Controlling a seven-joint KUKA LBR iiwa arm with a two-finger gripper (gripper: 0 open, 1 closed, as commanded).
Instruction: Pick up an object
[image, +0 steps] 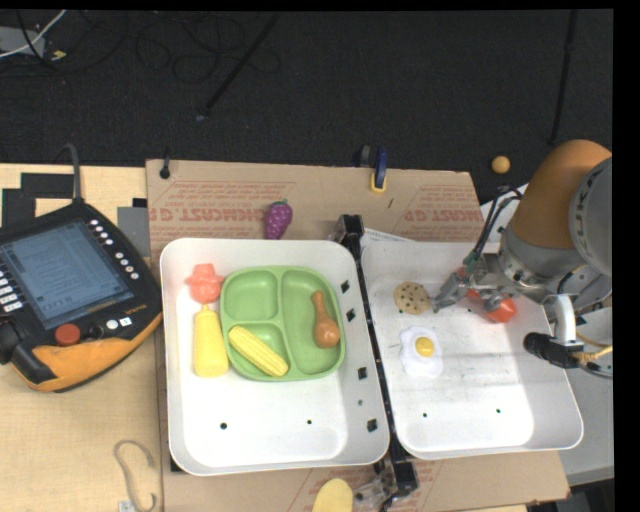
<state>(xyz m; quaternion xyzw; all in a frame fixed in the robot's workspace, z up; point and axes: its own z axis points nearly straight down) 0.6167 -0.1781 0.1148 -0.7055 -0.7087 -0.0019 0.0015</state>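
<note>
Your gripper (478, 295) is hanging low over the upper right of the right bin (500, 425), beside a small red toy (502, 310) at right of centre in the frame; I cannot tell its state. You are also seeing a cookie (409, 296) just left of it and a fried egg (422, 350) below, both lying in that bin. Over in the left bin (260, 430), a green divided plate (282, 322) is carrying a corn cob (258, 351) and a drumstick (324, 320), with a yellow bottle (208, 342) lying just beside it.
</note>
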